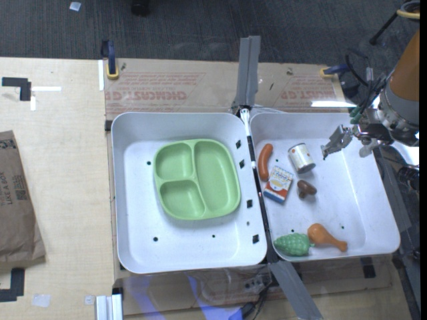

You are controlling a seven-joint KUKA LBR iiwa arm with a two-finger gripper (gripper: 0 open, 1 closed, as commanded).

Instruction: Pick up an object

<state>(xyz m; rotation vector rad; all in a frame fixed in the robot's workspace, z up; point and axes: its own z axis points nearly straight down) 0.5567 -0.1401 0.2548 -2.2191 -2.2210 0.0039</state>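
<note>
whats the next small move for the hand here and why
Probably move the hand left and down toward the small silver can, the nearest object. The hand sits above the upper right part of the right bin with nothing between its fingers, and the can lies just left of it, apart from the sausage and the small carton, so there looks to be room to close on it.

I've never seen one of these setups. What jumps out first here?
The green tray, split into three sections, sits alone in the left bin. The right bin holds toy food: a hot dog, a can and a drumstick. The claw hangs over that bin's upper right.
</note>
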